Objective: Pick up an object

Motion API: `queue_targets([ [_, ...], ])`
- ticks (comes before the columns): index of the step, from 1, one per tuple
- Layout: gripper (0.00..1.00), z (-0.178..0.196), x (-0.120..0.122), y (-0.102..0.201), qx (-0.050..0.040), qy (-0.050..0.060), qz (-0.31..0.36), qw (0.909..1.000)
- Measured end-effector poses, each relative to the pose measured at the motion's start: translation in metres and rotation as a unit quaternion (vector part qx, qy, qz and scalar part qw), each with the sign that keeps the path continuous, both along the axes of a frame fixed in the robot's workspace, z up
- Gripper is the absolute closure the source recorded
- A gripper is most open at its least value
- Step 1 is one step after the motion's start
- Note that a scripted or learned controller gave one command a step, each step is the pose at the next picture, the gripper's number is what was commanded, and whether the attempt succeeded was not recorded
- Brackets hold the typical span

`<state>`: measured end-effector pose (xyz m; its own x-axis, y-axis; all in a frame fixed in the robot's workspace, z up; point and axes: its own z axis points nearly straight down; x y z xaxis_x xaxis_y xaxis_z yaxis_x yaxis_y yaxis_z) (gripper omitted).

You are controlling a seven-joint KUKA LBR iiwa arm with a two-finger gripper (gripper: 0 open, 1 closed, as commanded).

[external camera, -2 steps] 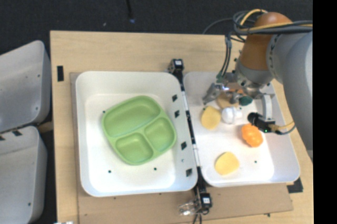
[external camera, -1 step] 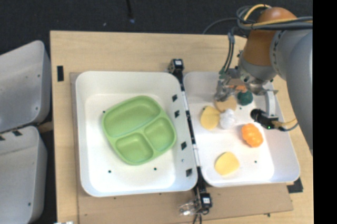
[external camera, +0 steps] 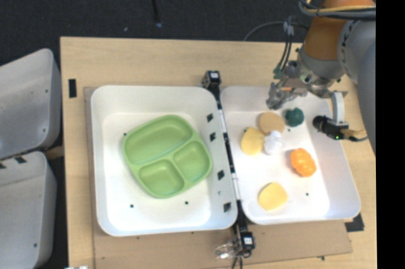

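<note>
The right bin [external camera: 329, 198] holds several small objects: a tan round piece [external camera: 270, 121], a dark green piece [external camera: 293, 116], a yellow piece [external camera: 252, 142], a small white piece [external camera: 273, 143], an orange piece [external camera: 303, 162] and another yellow piece [external camera: 273, 196] nearer the front. My gripper [external camera: 278, 97] hangs over the bin's far edge, just behind the tan and green pieces. Nothing shows between its tips.
The left bin [external camera: 114, 211] bears a green divided plate [external camera: 166, 155]. A divider with black clips [external camera: 223, 154] separates the bins. A black fitting [external camera: 330, 126] sits by the right bin's right wall. Grey chair shapes [external camera: 25, 135] stand left of the bench.
</note>
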<state>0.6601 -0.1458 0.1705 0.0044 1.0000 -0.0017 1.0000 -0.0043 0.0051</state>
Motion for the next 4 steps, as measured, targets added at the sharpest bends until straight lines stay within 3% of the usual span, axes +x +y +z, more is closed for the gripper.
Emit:
queue_targets([
  [2,1.0,0.097,-0.003,-0.006,-0.0001,-0.001,0.001,1.0],
  [4,1.0,0.106,-0.03,0.101,0.0015,0.002,0.006,1.0],
])
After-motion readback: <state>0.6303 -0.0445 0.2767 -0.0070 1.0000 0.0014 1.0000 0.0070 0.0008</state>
